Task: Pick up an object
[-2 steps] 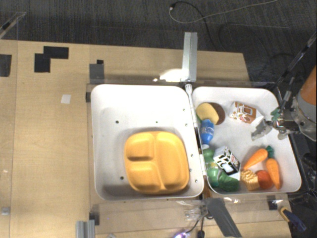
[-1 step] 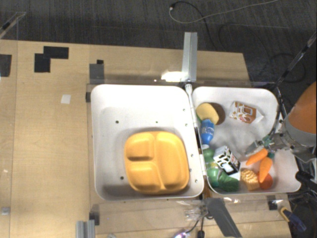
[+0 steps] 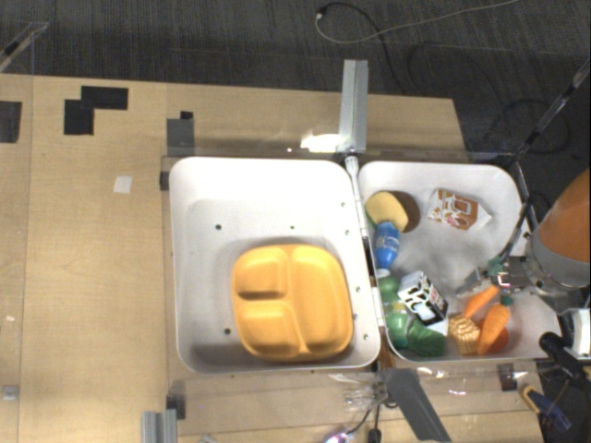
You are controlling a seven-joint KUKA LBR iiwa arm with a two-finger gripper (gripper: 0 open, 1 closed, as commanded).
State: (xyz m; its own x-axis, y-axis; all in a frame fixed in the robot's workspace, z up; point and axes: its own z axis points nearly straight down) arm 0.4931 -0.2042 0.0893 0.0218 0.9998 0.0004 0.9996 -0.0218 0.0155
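Orange carrot (image 3: 489, 317) lying in right bin (image 3: 480, 175), near its front right corner, just beside gripper (image 3: 503, 280) at the right wall; finger state impossible to tell; nothing visibly grasped.

Left bin (image 3: 199, 247): one sectioned tray (image 3: 292, 300), toward the near side. Right bin (image 3: 503, 185): round fruit (image 3: 388, 208) and packet (image 3: 456, 210) at the far side, packet to the right; bottle (image 3: 385, 245) along the left wall; patterned block (image 3: 422, 299) near the centre; carrots (image 3: 489, 318) at the near right, leafy item (image 3: 412, 334) at the near left. The bins touch side by side on the table (image 3: 83, 275).
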